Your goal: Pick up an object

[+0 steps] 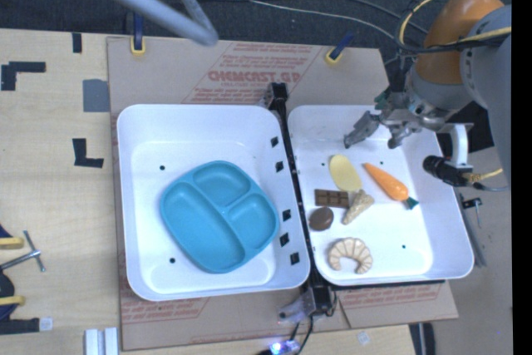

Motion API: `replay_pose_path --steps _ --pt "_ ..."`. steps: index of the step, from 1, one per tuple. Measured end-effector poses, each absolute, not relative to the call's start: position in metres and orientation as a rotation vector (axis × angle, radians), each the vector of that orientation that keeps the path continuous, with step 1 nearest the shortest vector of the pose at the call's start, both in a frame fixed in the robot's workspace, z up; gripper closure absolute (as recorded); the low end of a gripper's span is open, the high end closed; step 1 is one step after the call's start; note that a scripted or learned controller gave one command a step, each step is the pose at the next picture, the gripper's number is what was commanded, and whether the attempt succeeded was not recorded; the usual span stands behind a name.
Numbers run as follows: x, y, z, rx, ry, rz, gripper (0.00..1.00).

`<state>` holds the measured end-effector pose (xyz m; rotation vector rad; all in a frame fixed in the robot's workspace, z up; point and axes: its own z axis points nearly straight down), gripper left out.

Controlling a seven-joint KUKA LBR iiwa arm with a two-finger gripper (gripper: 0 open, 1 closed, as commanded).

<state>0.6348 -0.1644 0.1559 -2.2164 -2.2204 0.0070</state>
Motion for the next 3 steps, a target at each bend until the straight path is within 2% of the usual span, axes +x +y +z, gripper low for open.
replay_pose_path --steps 1,2,3 --pt "0.625 -0.166 0.107 -2.217 -2.22 0.007 0.0" --pt "0.625 -0.165 0.084 -2.219 -2.225 0.003 0.0" --pt "0.627 -0.165 0.097 -2.22 -2.228 0.0 1.0"
